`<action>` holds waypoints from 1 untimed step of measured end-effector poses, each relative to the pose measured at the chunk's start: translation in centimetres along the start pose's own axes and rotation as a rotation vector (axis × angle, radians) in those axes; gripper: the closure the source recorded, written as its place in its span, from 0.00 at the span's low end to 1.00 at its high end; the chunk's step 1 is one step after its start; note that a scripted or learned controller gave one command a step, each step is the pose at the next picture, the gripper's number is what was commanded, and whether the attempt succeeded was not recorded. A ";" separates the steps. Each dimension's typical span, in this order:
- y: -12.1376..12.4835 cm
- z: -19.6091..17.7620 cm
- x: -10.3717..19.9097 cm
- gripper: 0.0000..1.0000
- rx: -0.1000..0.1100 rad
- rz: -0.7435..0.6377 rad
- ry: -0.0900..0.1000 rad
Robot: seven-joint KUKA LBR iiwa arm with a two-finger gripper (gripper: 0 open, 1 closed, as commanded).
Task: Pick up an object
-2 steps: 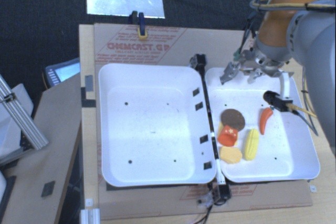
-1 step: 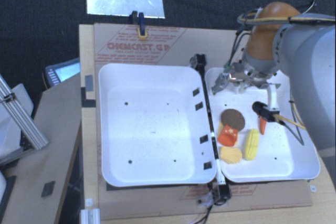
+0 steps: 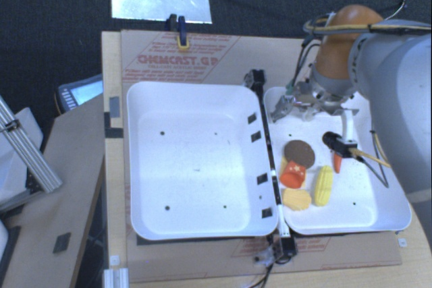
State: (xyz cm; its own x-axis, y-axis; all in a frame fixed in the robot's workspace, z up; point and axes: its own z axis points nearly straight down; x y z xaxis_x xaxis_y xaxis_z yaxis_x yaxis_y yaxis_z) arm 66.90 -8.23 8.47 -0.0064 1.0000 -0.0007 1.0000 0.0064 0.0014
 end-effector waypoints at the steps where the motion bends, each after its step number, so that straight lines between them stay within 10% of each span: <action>1: 0.0 0.0 0.0 0.00 0.000 0.000 0.000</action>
State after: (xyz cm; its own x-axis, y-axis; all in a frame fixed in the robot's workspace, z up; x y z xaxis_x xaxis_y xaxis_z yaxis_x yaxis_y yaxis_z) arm 66.91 -8.25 8.50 -0.0061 1.0000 -0.0008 1.0000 0.0061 0.0018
